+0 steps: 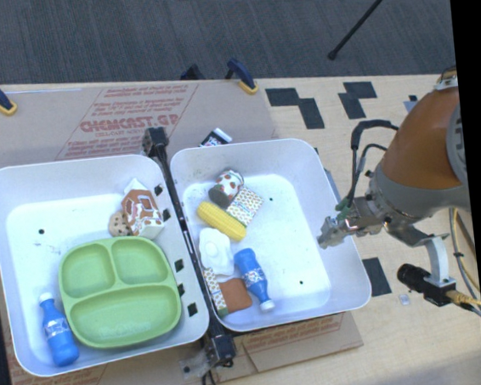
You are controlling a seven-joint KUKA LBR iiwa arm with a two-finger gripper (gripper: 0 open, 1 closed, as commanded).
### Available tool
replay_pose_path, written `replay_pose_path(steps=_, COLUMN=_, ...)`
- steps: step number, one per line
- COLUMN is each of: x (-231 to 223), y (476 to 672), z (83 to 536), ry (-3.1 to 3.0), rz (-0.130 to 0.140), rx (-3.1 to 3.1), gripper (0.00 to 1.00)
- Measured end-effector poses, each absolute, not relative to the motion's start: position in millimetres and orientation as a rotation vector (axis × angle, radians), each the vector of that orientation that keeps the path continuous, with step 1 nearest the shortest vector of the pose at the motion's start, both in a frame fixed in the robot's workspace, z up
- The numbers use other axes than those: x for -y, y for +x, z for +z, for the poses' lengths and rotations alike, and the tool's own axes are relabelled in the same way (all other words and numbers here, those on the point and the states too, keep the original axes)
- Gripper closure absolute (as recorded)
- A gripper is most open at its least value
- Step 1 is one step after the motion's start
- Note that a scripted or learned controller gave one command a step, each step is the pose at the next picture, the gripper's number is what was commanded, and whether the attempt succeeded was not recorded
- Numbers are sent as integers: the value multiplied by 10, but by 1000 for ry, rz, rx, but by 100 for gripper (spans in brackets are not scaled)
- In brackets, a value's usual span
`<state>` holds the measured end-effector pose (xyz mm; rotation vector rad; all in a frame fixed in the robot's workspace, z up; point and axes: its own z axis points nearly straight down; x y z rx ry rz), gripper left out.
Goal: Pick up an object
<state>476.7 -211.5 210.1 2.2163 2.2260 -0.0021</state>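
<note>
- Nothing is picked up yet: the claw (329, 236) hangs at the right bin's (305, 159) right rim, seemingly holding nothing; how far it is open I cannot tell, the view being blurred there.
- Candidates lie in the right bin's left half: a yellow corn cob (221, 220) beside a blue bottle (253, 277).

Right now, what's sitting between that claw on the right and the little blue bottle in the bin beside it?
In the camera view, just bare white floor of the right bin separates the gripper from the blue bottle; nothing stands in that stretch.
</note>
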Motion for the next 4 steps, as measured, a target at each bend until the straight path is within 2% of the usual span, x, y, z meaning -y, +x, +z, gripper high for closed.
replay_pose_path(steps=4, x=2115, y=4769, z=2114, ry=2215, rz=-2, rx=-2225, gripper=100)
